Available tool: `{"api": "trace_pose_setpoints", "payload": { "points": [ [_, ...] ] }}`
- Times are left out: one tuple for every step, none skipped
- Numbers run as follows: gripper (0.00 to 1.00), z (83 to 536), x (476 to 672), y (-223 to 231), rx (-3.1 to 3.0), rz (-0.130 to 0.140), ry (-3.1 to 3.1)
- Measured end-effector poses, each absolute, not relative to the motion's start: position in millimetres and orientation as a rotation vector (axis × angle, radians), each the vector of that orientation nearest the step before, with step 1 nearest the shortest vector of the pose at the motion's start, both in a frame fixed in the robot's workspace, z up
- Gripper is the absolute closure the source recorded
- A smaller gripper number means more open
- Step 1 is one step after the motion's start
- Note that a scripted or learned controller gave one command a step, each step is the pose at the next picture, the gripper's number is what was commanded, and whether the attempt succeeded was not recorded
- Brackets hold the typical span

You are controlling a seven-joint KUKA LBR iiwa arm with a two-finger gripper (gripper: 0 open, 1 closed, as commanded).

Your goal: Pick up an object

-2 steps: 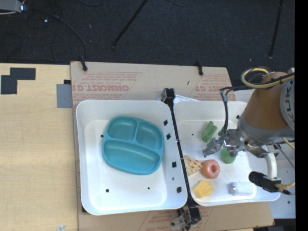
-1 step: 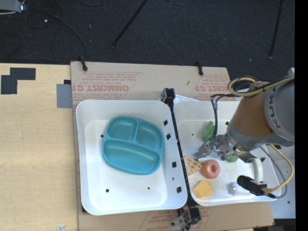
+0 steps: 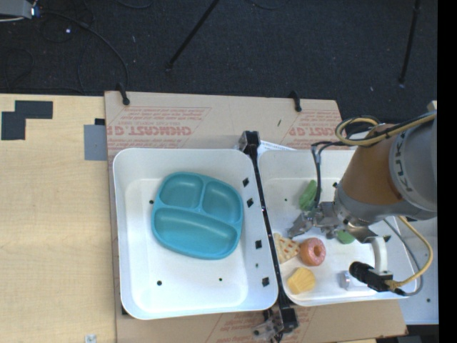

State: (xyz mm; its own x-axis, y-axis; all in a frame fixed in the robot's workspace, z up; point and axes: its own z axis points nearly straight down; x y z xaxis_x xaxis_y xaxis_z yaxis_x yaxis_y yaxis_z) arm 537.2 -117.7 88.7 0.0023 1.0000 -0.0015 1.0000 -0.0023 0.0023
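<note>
No object has yet been lifted, so the pick is judged barely begun. The gripper [image 3: 305,224] is lowered into the right bin [image 3: 285,174] near its middle, and whether anything is gripped cannot be told. A glossy pink doughnut [image 3: 312,251], a waffled cracker [image 3: 285,248] and a yellow lump [image 3: 300,281] lie toward the bin's near edge; a green piece [image 3: 308,194] lies beyond. A smooth teal divided plate [image 3: 197,214] rests in the left bin [image 3: 136,277].

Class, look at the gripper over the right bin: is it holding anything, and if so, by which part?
It cannot be told: the gripper is low in the right bin above the doughnut, with nothing visibly between its fingers.
</note>
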Motion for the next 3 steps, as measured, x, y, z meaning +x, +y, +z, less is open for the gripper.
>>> {"api": "trace_pose_setpoints", "payload": {
  "points": [
    [1.0,98,535.6,-118,2.232,-0.004,2.216],
    [1.0,140,535.2,-116,2.222,0.0,2.222],
    [1.0,184,528.9,-118,2.22,0.0,2.223]
  ]
}}
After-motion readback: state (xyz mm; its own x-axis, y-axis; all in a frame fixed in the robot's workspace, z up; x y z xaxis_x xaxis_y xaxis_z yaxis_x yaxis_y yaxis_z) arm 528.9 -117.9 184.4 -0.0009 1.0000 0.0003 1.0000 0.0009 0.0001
